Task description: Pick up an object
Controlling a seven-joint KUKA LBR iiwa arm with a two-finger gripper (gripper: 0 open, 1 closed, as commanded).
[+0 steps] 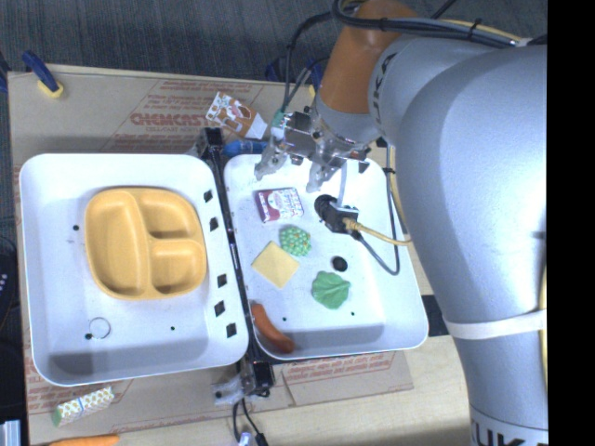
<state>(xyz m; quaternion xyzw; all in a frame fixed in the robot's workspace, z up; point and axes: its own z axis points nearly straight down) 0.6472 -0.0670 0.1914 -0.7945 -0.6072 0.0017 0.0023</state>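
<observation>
My gripper (293,170) hangs over the far part of the right bin (400,314), its two fingers (267,164) spread open with nothing between them. Just in front of it lies a maroon packet (278,203). Nearer the camera are a green dotted ball (295,241), a yellow cheese slice (276,265), a green leafy piece (330,289) and a small black disc (339,266). A brown sausage (271,329) rests in the bin's near left corner.
The left bin (46,249) holds a yellow divided plate (146,242) and a small clear ring (99,327). Outside the bins lie a snack packet (228,111) at the back and a wrapped sweet (84,404) at the front left. The arm fills the right side.
</observation>
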